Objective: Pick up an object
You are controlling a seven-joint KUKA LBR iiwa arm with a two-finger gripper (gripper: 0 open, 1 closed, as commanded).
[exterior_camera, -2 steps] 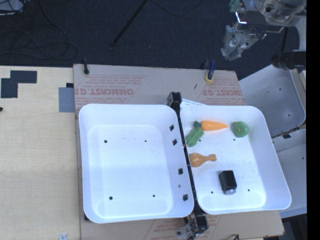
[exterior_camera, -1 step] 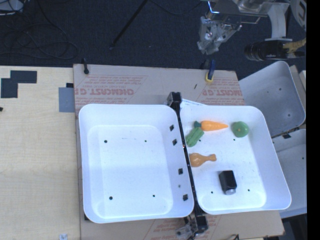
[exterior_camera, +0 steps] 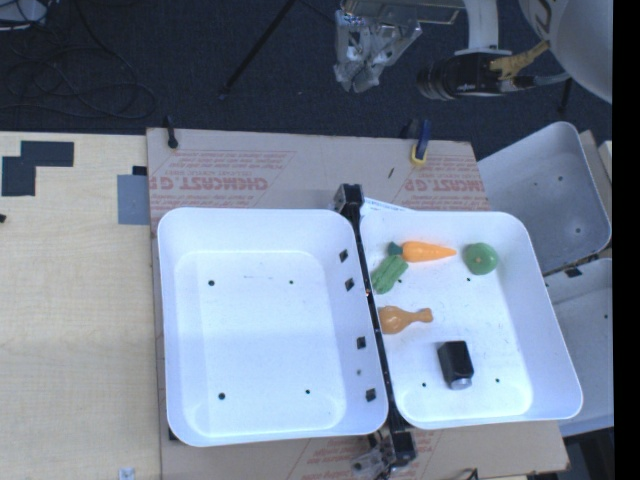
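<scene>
Carrot (exterior_camera: 428,252), smooth orange and tapered, lies in the right bin (exterior_camera: 545,298), just left of the round green ball (exterior_camera: 481,258). Gripper (exterior_camera: 365,53) hangs well above; its jaws' state I cannot tell. Best close across the carrot's thick end, perhaps hard plastic.

Left bin (exterior_camera: 190,258) lies open; five objects crowd the right bin (exterior_camera: 520,368).
</scene>
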